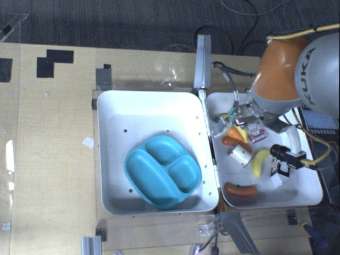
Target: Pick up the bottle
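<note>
We are hovering our grey, orange-banded arm (289,70) over the right shallow white bin (311,193). Which cluttered toy is the bottle, we cannot tell, nor the claw's state. Next, we judge, identifying and descending.

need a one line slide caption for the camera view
KUKA arm reaching over the right bin of toy food, a blue divided plate in the left bin.
</note>
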Robot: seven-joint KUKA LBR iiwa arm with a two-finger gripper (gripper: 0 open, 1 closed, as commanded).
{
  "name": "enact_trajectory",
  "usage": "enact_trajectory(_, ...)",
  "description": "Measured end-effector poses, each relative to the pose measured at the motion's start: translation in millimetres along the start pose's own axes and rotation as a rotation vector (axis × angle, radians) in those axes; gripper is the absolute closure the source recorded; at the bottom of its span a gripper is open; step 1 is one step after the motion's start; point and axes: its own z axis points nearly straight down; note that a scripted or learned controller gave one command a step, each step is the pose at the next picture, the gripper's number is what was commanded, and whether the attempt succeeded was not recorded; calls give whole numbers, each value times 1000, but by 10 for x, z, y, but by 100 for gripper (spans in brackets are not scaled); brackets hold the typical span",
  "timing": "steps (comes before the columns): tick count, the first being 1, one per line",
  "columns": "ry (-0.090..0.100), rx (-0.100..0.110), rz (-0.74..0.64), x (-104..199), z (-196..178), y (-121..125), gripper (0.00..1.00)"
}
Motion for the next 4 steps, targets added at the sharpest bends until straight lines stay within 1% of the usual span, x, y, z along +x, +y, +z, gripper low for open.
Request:
enact_trajectory(1, -1, -1, -60, -121, 3, 813, 0)
enact_trajectory(2, -2, -1, -170, -446, -4, -95, 0)
enact_trajectory(3, 0, 1, -135, -244, -29, 735, 0)
enact_trajectory(4, -3, -3, -220, -297, -9, 898, 0)
